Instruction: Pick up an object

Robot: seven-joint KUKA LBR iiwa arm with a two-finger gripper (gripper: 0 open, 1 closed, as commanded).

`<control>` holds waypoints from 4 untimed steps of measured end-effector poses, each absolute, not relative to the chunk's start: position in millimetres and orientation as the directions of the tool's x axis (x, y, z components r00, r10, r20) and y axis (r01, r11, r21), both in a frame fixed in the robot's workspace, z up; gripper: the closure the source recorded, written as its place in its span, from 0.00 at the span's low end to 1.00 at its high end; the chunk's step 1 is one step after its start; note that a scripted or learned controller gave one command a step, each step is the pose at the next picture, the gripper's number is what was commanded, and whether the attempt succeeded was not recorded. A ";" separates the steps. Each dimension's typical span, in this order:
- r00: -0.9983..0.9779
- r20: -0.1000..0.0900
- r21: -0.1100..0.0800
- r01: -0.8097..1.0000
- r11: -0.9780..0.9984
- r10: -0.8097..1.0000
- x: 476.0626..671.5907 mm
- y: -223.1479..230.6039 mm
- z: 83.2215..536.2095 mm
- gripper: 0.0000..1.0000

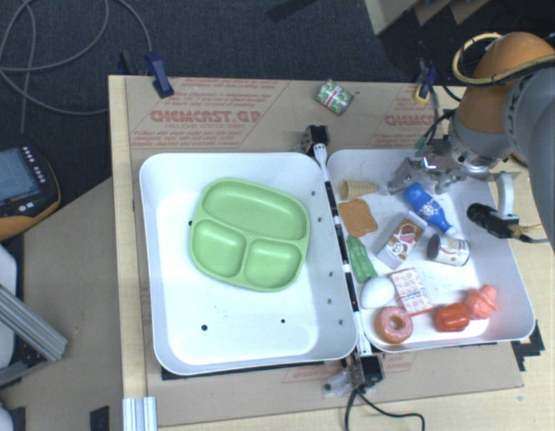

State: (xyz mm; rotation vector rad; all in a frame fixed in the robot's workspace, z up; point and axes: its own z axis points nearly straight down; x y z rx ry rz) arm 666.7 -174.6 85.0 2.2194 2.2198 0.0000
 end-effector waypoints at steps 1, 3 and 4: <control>-0.001 -0.004 0.005 1.000 0.001 1.000 667.6 -174.4 95.8 1.00; 0.000 -0.002 0.004 1.000 0.000 1.000 633.7 -129.1 187.3 1.00; 0.002 -0.001 -0.001 1.000 -0.002 1.000 561.0 -197.8 221.0 1.00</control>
